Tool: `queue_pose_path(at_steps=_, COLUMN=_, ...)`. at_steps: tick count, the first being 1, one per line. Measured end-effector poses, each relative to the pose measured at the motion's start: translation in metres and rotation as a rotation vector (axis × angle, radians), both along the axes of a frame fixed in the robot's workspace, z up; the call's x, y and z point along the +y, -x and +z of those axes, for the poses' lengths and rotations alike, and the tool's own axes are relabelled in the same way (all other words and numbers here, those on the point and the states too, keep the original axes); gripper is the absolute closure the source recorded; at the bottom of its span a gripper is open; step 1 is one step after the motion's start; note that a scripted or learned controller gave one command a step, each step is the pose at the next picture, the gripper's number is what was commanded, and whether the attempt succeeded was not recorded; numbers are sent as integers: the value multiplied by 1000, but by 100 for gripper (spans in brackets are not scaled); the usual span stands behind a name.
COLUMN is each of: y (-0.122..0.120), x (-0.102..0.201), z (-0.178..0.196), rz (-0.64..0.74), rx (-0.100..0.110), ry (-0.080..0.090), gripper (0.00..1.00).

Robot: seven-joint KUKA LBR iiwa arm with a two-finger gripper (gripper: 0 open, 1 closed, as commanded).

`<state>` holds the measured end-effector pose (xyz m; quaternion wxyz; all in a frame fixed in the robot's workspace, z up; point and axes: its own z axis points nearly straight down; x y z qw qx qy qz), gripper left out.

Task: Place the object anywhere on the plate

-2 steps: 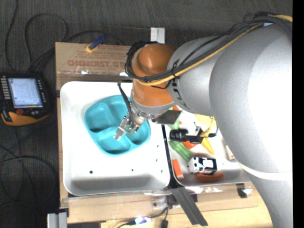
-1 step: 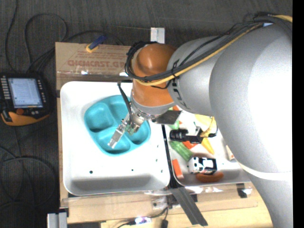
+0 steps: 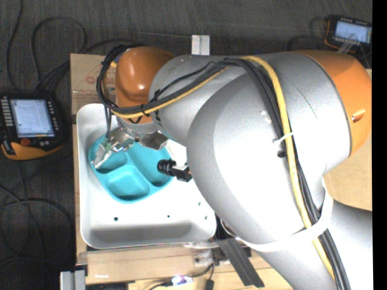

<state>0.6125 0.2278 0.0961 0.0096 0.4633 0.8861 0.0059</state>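
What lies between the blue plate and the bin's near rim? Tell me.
In the camera view, bare white bin floor with a few small dark holes lies between the blue plate and the near rim.

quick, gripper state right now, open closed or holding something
Gripper: over the blue plate in the white bin; whether it is open, shut or holding anything cannot be told.

Arm crowds the right of the bin; front and left lie open

The grey arm [image 3: 266,156] covers the right side of the white bin [image 3: 91,222] and overhangs the far part of the blue plate [image 3: 130,177], with the tool [image 3: 112,147] low over the plate's far-left compartment. The plate's near compartment and the bin floor in front of it are bare; the bin walls [image 3: 81,162] fence the left and front.
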Motion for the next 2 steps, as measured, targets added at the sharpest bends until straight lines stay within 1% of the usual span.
queue_pose_path(at_steps=1, y=-13, x=-69, z=3, rz=55, rx=21, ry=3, gripper=0)
queue_pose_path(at_steps=2, y=10, x=-15, z=-3, rz=-284, rx=3, ry=-5, gripper=0)
